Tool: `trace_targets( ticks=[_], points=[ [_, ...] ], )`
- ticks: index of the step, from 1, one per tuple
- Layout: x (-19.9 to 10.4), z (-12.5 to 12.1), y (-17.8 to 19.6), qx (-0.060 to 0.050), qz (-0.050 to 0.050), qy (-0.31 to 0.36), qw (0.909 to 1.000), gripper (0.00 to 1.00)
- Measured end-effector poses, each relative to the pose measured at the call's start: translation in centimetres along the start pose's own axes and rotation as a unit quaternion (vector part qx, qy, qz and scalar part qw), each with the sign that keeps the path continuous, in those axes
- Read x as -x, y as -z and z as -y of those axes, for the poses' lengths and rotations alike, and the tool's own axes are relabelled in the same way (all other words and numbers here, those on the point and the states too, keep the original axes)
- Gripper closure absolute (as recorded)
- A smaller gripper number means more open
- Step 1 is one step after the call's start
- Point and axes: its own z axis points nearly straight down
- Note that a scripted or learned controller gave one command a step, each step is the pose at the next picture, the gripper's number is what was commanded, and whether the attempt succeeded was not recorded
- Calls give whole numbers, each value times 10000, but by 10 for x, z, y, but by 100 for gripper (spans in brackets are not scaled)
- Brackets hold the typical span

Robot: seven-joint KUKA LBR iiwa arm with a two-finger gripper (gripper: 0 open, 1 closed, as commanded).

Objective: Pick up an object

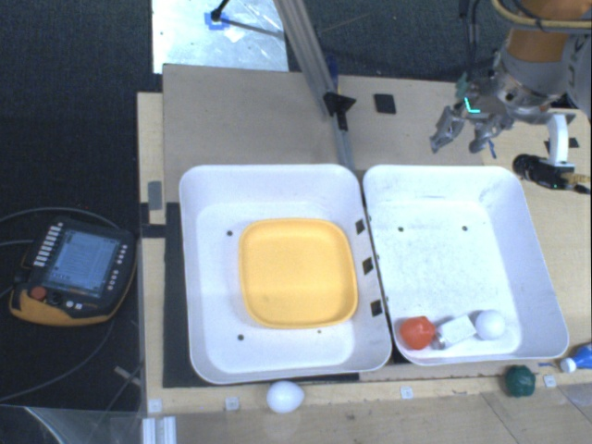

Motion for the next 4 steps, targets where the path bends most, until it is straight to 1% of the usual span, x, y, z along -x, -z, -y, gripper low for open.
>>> trace_targets(
  ticks=[1, 2, 4],
  points=[
    [0, 0, 0, 0, 0, 0, 10000, 0],
    [-1, 1, -63, -26, -2, -2, 10000, 0],
    [11, -1, -152, -15, 1, -4, 10000, 0]
  ],
)
